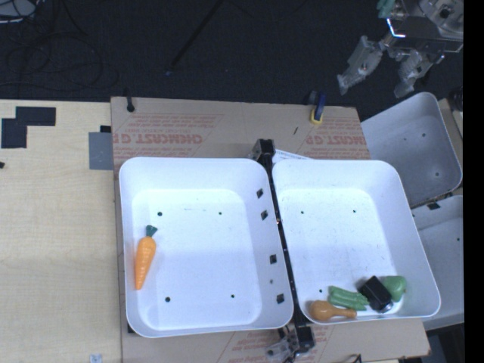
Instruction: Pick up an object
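One carrot point(144, 257) in left bin point(189, 174), far from raised gripper point(378, 72)

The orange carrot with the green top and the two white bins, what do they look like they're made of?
The orange carrot with the green top looks like moulded plastic or rubber, a toy: uniform colour, smooth matte surface. The two shallow white bins, left and right, look like thin formed plastic: rounded corners, a slight sheen. Neither is certain.

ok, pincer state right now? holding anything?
Pincer: open, nothing between its fingers, up at the top right, away from both bins.
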`<state>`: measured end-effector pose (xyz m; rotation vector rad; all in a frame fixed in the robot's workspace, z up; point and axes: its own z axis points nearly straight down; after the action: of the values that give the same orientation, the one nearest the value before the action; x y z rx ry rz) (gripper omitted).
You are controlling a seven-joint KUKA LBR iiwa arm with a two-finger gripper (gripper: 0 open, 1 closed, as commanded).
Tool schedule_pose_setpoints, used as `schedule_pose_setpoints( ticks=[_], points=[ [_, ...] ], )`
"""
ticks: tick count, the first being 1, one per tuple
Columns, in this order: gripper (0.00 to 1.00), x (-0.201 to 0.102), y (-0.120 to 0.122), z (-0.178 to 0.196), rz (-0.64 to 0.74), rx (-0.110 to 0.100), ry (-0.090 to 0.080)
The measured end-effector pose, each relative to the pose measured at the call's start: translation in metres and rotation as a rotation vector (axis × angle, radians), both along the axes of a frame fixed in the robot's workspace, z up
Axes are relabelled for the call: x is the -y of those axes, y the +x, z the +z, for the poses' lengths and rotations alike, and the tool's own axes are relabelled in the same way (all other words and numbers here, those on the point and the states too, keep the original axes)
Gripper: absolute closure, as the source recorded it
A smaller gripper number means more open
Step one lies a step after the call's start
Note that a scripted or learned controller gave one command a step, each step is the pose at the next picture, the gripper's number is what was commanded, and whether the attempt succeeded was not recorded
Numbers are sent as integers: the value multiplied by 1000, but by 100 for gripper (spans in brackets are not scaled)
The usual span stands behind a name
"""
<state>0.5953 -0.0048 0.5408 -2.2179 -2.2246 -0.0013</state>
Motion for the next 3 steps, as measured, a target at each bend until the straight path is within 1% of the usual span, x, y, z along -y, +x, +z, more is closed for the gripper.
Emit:
schedule_pose_setpoints(
  ticks=[1, 2, 3],
  points=[
    [0, 61, 50, -4, -7, -2, -3],
    [0, -138, 47, -5, 15, -5, 3],
    [0, -152, 46, -217, -1, -22, -5]
  ],
)
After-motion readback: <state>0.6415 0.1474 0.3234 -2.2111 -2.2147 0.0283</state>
